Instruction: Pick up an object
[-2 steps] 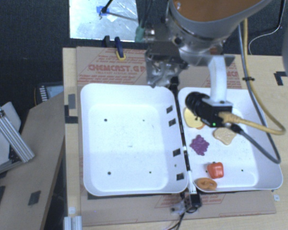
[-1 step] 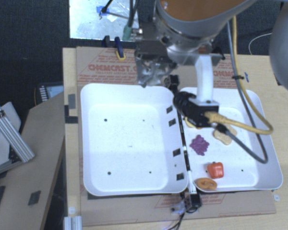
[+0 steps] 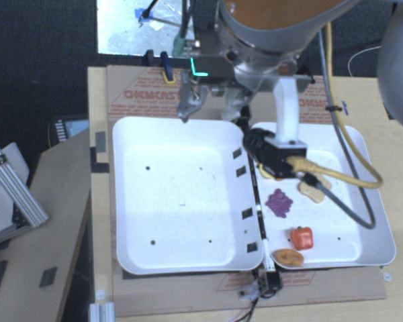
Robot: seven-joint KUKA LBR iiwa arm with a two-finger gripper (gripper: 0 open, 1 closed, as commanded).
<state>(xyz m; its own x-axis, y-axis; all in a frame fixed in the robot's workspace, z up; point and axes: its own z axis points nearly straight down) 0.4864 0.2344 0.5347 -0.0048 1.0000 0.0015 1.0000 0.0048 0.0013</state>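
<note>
The right bin [image 3: 363, 243] holds several small objects: a purple grape bunch [image 3: 279, 202], a red block [image 3: 301, 237], an orange piece [image 3: 287, 257] at the front rim and a tan piece [image 3: 314, 190]. My gripper [image 3: 189, 107] hangs over the far edge of the left bin [image 3: 181, 193], well away from those objects. A white post with a black block [image 3: 277, 151] and a yellow cable [image 3: 342, 173] reaches down from the wrist over the right bin's near-left part. It partly hides a yellowish item [image 3: 267, 172].
The divider [image 3: 255, 193] between the two bins bears black clips. Cardboard [image 3: 144, 92] lies under the bins. Blue and yellow clamps [image 3: 166, 69] stand at the back left. A metal rail [image 3: 10, 180] lies off the bench to the left.
</note>
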